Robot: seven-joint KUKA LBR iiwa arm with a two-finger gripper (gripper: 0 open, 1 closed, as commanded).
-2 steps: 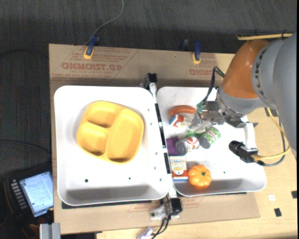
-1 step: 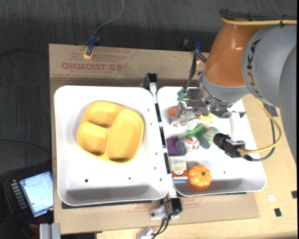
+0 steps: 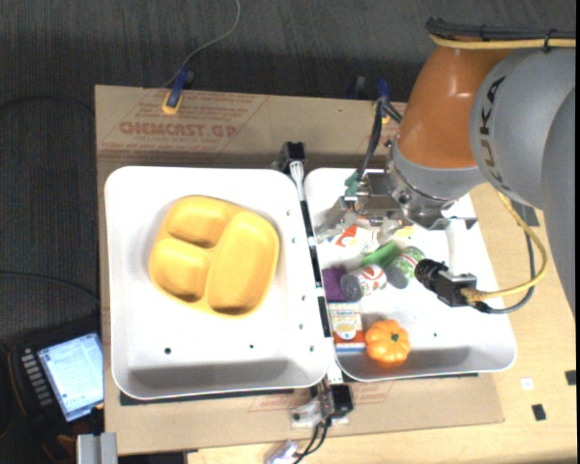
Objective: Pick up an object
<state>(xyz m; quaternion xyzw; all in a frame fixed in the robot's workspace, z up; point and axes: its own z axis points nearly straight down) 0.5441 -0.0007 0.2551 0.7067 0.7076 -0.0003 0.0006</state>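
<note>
My gripper [image 3: 365, 218] hangs low over the back of the right bin [image 3: 483, 341], under the orange-banded wrist, just above a red-and-white packet [image 3: 351, 237]. In front of it lie a green bottle [image 3: 389, 255], a red-and-white round can [image 3: 369, 279], a small purple item [image 3: 333, 282] and a grey cylinder [image 3: 403, 270]. Toward the bin's front sit a small orange pumpkin [image 3: 387, 342] and a small carton [image 3: 345, 323]. The wrist hides the gripper's tip.
The left bin [image 3: 126, 259] holds a large yellow moulded object [image 3: 215, 252]. A black connector with a yellow cable [image 3: 449, 285] hangs over the right bin. A divider rail [image 3: 309, 249] separates the bins. Brown board surrounds both.
</note>
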